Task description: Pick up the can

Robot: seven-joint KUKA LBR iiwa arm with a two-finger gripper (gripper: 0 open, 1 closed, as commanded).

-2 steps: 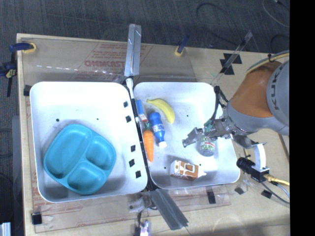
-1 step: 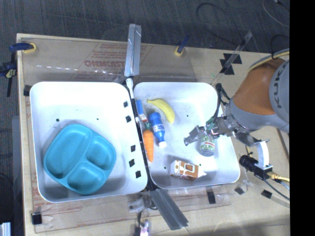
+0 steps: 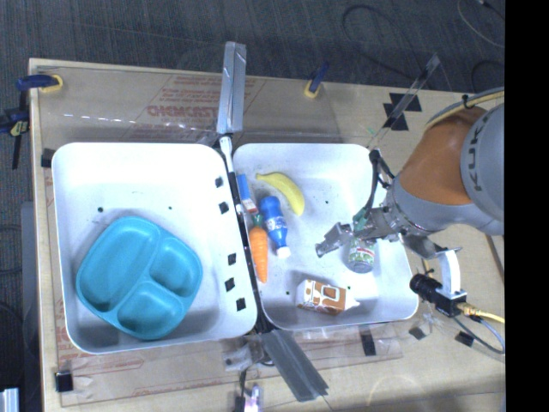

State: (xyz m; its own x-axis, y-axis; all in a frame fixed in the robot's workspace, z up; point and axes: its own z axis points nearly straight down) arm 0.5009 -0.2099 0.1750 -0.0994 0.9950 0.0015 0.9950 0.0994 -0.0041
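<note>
The can (image 3: 361, 255) is small and silvery with a green and red label. It stands in the right part of the right bin (image 3: 296, 157). My gripper (image 3: 356, 239) hangs right over it, reaching in from the right, and it is open. One grey finger (image 3: 328, 243) sticks out to the left of the can with a small gap between them. The can's upper side is partly hidden by the wrist, and it rests on the bin floor.
The right bin also holds a banana (image 3: 287, 190), a blue bottle (image 3: 274, 222), a carrot (image 3: 260, 253) by the left wall and a small carton (image 3: 324, 296) near the front. A blue divided plate (image 3: 137, 275) lies in the left bin (image 3: 129, 157).
</note>
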